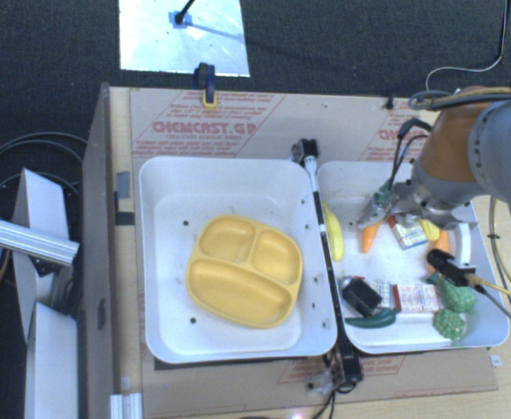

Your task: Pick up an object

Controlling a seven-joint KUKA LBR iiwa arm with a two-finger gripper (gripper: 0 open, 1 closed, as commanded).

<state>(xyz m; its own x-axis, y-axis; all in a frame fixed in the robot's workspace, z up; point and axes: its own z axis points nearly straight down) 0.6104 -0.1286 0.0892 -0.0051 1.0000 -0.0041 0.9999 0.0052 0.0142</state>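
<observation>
A yellow divided plate (245, 271) lies in the left bin (163, 260).

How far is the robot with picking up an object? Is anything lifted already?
Nothing looks lifted yet. The gripper is low in the right bin, close above the orange carrot, but I cannot tell whether it grips anything. The banana, the broccoli and the other items lie in that bin. The yellow tray sits in the left bin. Gripping and lifting are left.
</observation>
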